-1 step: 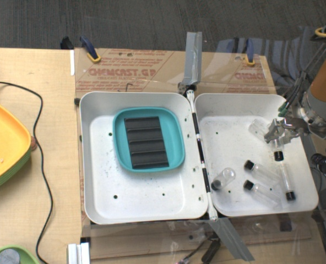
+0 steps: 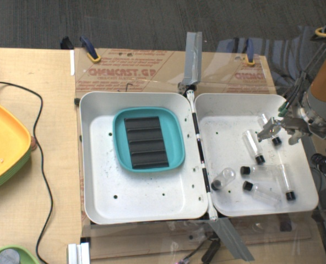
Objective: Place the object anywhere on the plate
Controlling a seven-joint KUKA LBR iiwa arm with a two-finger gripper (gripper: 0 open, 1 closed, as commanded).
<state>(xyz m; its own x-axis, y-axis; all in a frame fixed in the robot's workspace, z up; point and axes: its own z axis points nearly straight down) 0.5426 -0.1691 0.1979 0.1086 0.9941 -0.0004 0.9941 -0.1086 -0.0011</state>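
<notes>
While the clear tubes (image 2: pixel 251 143) lie scattered in the right bin (image 2: pixel 229 106), the hand (image 2: pixel 280 127) hovers over them with fingers spread, pinching nothing, since the teal plate (image 2: pixel 177 142) waits in the left bin (image 2: pixel 97 164).

The arm enters from the right edge, its orange band partly visible at the far right, just above the grey wrist. The wrist reaches leftward, and the two-finger gripper (image 2: pixel 274 130) points down and to the left. Its metal fingers (image 2: pixel 266 128) look slightly parted, with nothing visible between them.
</notes>
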